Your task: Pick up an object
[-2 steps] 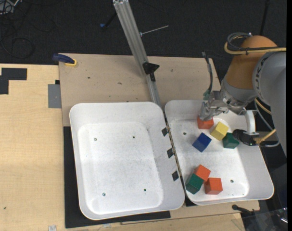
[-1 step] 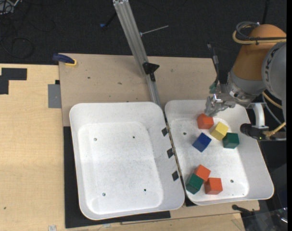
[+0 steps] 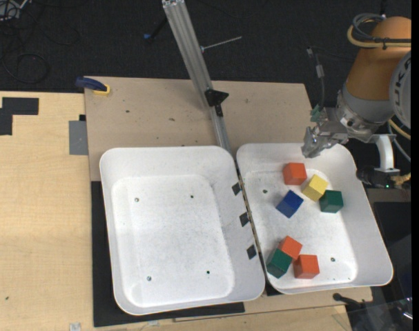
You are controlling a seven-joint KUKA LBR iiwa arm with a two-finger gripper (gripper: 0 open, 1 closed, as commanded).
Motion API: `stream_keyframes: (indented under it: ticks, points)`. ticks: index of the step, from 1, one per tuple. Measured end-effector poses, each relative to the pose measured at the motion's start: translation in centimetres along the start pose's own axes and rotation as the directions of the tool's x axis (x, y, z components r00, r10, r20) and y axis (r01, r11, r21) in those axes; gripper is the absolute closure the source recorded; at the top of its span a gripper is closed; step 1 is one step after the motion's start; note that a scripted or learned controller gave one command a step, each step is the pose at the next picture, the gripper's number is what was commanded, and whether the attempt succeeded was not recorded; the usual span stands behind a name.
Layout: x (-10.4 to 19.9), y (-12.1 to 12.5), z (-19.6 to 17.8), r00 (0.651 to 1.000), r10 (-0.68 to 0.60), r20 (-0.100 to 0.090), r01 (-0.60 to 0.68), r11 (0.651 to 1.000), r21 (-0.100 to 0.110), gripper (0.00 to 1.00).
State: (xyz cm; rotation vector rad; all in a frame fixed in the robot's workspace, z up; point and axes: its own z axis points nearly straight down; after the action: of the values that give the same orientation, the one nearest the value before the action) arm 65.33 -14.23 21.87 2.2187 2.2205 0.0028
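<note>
Several small cubes lie in the right bin [image 3: 364, 254]. An orange cube [image 3: 295, 173], a yellow cube [image 3: 315, 186], a green cube [image 3: 330, 201] and a blue cube [image 3: 289, 203] sit in its far half. Near the front lie a green cube [image 3: 279, 262], an orange cube [image 3: 290, 246] and another orange cube [image 3: 306, 265]. My gripper [image 3: 313, 148] hangs over the far rim of the right bin, a little beyond and right of the far orange cube. Nothing shows between its tips.
The left bin [image 3: 168, 233] stands beside the right one, with black clips along the shared edge. A slanted aluminium bar [image 3: 195, 67] rises behind the bins. A blue and yellow clamp [image 3: 93, 85] lies at the bench's far left.
</note>
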Motion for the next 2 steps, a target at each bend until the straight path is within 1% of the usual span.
stream_keyframes:
  ticks: [1, 2]
  points:
    - [4.8, -1.6, 0.8, 1.0, -0.004, -0.003, 0.004, 1.0, 0.008, 1.0]
    - [9.5, -4.2, 1.4, 1.0, -0.003, -0.003, 0.003, 1.0, 0.009, 1.0]
